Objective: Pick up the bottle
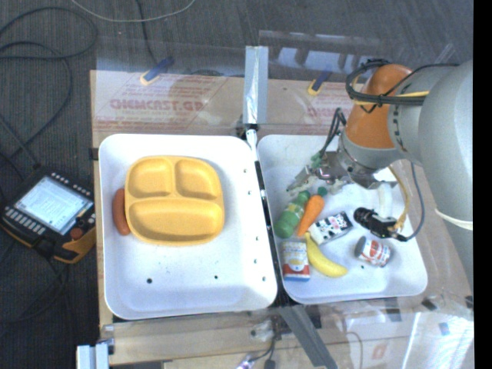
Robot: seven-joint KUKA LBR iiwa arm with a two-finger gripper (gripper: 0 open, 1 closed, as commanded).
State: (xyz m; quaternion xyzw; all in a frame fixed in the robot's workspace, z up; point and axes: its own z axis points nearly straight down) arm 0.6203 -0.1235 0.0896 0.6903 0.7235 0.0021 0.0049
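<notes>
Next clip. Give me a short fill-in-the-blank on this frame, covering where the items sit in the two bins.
1. The yellow divided tray lies in the ____ bin.
2. The orange carrot lies directly beside the ____ bottle.
3. The banana in the right bin is coloured ____.
4. The tool hangs over the ____ bin.

Missing words: left; green; yellow; right

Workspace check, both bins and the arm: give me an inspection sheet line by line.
Surface: two white bins; left bin, right bin.
Job's things: green bottle lying in right bin beside carrot, not held.
Clutter: banana, can, carton; yellow tray in left bin.
Gripper: gripper open, above bottle.
Cables: black cables on floor.
Surroundings: pendant left of bench.
</notes>
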